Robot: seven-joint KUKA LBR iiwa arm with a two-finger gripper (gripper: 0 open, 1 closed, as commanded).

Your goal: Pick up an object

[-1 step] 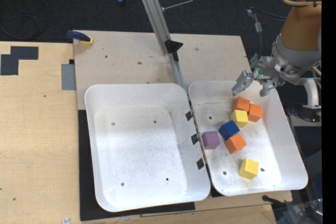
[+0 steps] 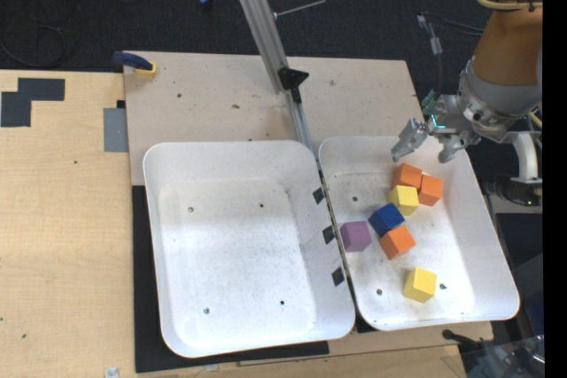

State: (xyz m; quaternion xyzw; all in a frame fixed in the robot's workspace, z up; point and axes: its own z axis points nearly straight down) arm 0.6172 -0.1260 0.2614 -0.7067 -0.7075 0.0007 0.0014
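A: Which object is the arm likeliest going for?

B: The 2 orange cubes at the back of the right bin [image 2: 496, 279]. One orange cube [image 2: 408, 175] is lying just under the gripper [image 2: 428, 140], and a second orange cube [image 2: 431, 189] is touching it on the right. A yellow cube [image 2: 406, 198] is pressing against both from the front.

A: How would they be handling?

B: They are looking like small foam or light wooden blocks: light, stiff enough to keep their shape, matte and not slippery, nothing fragile. The flat opposite faces are offering the best hold, but with the 3 packed together the free faces are few, so the fingers would be needing the open back and left sides of the first cube.

A: And the gripper?

B: It is hovering above the bin's back rim with its 2 fingers spread apart, holding nothing.

A: What else is sitting in that bin?

B: A blue cube [image 2: 386, 218] is touching another orange cube [image 2: 398, 241] in the middle, a purple cube [image 2: 356, 235] is lying near the left wall, and a lone yellow cube [image 2: 420, 283] is resting toward the front, well apart and probably the easiest to take cleanly.

A: And the left bin [image 2: 177, 164]?

B: It is showing only dark specks on its floor. Both bins are resting side by side on the bench [image 2: 204, 93].
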